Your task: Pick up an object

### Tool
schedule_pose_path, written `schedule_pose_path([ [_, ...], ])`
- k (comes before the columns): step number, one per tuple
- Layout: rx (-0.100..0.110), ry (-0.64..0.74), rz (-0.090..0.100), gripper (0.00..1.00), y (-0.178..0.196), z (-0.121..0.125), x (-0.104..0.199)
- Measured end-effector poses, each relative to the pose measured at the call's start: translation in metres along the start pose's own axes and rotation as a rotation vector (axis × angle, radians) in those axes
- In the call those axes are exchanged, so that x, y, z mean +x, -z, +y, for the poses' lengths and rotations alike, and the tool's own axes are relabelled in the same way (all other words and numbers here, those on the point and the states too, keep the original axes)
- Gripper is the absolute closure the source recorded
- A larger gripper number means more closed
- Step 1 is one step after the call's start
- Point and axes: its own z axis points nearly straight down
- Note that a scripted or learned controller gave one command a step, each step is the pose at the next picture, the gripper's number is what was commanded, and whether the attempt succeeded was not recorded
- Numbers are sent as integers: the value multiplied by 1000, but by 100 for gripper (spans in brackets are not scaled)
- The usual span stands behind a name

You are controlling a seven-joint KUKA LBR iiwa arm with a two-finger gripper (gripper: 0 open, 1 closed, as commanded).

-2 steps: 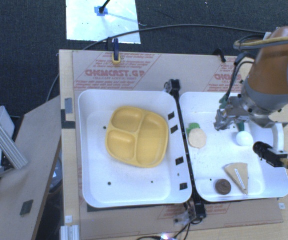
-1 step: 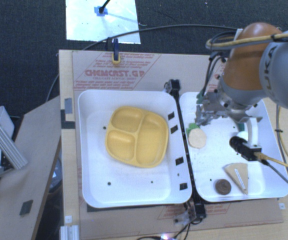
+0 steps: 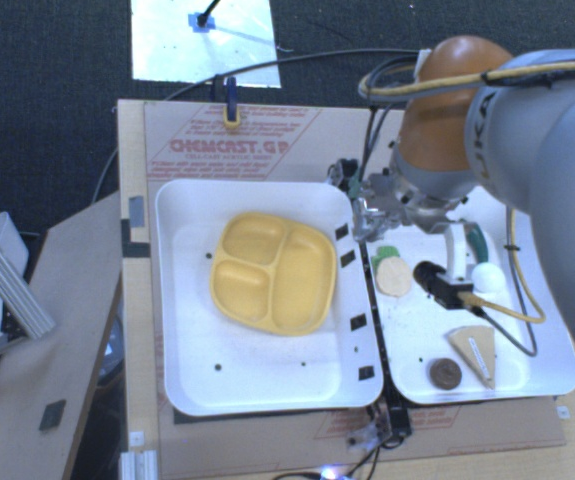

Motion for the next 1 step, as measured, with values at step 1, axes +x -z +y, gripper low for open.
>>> schedule_pose_path([
  [1,0,0,1,100,-9,25,52],
])
